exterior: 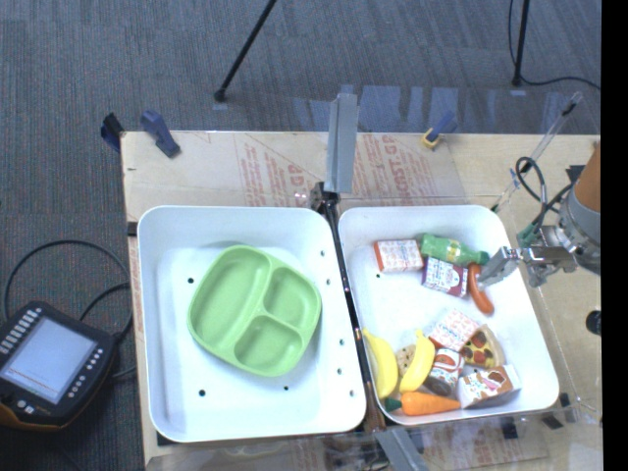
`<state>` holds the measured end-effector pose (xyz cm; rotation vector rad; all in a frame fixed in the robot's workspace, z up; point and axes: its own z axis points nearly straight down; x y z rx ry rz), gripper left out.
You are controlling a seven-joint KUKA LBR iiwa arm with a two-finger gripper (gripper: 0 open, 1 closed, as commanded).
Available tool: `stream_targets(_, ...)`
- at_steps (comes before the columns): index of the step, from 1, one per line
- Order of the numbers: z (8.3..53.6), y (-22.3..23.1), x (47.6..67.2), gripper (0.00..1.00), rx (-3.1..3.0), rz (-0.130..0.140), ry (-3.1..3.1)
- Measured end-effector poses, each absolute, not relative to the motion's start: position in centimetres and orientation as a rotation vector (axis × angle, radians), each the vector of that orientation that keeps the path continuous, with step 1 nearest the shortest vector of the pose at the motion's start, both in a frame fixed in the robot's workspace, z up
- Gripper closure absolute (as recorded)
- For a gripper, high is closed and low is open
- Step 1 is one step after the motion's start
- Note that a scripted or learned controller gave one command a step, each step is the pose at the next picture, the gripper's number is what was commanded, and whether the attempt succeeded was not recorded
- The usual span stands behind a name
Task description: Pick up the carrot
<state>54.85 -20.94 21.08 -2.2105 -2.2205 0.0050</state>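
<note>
Grey carpet surrounds a plywood-topped bench (245,165) that carries 2 shallow white bins side by side. A teach pendant (44,361) lies on the floor off the bench's left edge, its cable looping across the carpet.

The left bin (162,263) holds a green divided plate (255,309) with 3 compartments, lying near the middle of the bin.

The right bin (392,307) is crowded with toy food. The carrot (429,403) lies flat by the bin's near edge, orange with a green tip pointing left, touching the lower end of the 2 bananas (397,361) and just below a small carton (444,366). To its right, in the near right corner, sits a pizza slice box (483,346) above another packet (486,386). Toward the far edge are a red-and-white packet (397,255), a green bottle (451,249) lying on its side, a dark red packet (444,277) and a sausage (480,289) close to the right wall.

The gripper (510,263) reaches in over the right bin's right rim, near the sausage and well apart from the carrot. Whether the claw is released or clenched cannot be told; nothing is visibly held in it.
</note>
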Motion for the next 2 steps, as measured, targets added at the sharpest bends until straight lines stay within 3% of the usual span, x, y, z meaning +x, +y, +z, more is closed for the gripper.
stream_targets(1, 21.7, -20.9, 54.9, 1.00, -2.203, 0.008, -2.218)
stream_targets(2, 34.9, -20.7, 55.6, 1.00, -2.338, 0.007, -2.093)
